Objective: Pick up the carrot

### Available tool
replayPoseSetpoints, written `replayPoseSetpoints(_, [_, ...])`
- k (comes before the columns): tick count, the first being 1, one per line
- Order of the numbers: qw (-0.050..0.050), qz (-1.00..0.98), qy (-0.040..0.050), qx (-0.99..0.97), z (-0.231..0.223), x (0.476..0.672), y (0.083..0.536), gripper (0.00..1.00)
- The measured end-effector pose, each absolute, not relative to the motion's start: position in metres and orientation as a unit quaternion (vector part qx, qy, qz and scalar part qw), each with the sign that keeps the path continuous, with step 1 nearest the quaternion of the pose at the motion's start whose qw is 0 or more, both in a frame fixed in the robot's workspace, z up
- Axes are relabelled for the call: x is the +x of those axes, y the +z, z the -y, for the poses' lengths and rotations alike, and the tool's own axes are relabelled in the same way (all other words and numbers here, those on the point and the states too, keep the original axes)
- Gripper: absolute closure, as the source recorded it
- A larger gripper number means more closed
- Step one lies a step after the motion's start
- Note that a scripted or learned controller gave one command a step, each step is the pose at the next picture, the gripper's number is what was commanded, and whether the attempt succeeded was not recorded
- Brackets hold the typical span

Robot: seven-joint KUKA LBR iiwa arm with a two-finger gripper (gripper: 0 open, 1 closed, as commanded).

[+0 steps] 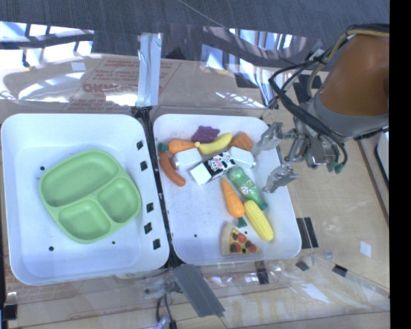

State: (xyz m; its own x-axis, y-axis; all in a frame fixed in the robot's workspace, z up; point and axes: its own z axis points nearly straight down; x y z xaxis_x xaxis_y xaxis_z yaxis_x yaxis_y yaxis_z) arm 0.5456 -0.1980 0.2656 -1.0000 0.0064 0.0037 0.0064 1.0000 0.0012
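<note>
Two fingers of the gripper [274, 160] stood apart and empty at the right bin's [192, 242] right rim, probably poised for approach; the carrot [232, 196] lay centre-right, wedged beside the corn [258, 219].

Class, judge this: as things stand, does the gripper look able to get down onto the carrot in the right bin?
Probably yes: the carrot lies uncovered, though a green bottle and corn cob crowd one side. The gripper hovers nearby.
</note>
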Motion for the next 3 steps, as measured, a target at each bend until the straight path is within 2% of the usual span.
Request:
replayPoseSetpoints(1, [0.002, 1.0, -0.0005, -0.025, 0.183, 0.543, 0.097, 0.0])
replayPoseSetpoints(2, [0.001, 0.999, -0.0007, -0.048, 0.155, 0.535, 0.091, 0.0])
replayPoseSetpoints(3, [0.0, 0.999, -0.0004, -0.044, 0.153, 0.537, 0.102, 1.0])
